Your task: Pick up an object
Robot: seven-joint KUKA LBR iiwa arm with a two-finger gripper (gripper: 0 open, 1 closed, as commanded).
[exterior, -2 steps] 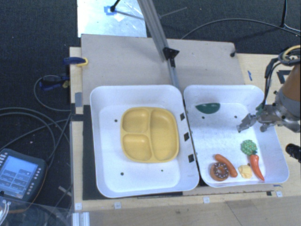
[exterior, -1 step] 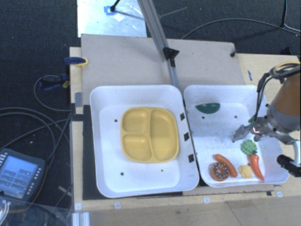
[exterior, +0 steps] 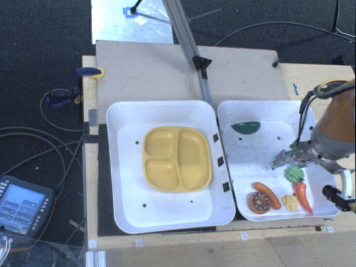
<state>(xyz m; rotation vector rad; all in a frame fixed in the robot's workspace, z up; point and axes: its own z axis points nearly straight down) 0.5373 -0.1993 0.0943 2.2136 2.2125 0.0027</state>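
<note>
— Are the fingers closed on anything?
— It cannot be told; the gripper point(exterior: 293, 159) is seen just above the broccoli point(exterior: 294, 173) in the right bin point(exterior: 267, 115). Nothing is lifted yet.

Bench surroundings and fixtures

A yellow three-compartment plastic tray point(exterior: 177, 159) lies inside the left shallow white bin point(exterior: 125, 204); a grey metal pole point(exterior: 183, 29) slants across the tan board point(exterior: 144, 71); a blue-screened handheld control pendant point(exterior: 21, 204) rests on dark carpet at lower left; black cables point(exterior: 55, 143) loop nearby.
</note>
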